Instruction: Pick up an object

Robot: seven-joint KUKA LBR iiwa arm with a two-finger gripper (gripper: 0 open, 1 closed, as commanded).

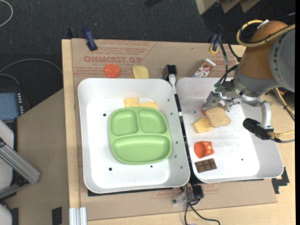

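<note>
We see the gripper (217, 101) low in the right bin (262, 165), just at twelve o'clock of the toast slice (218, 116); whether its pincer is apart or together we cannot tell. At the toast's eight o'clock, touching it, lies a cheese wedge (202, 124)

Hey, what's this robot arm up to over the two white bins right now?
The arm reaches in from the right, and its gripper hangs low over the right bin, right above a tan slice of toy bread. A yellow cheese-like piece, a red piece and a brown chocolate bar lie in the same bin. The left bin holds a green divided plate. It looks set to try for the bread, but nothing is visibly held yet.
</note>
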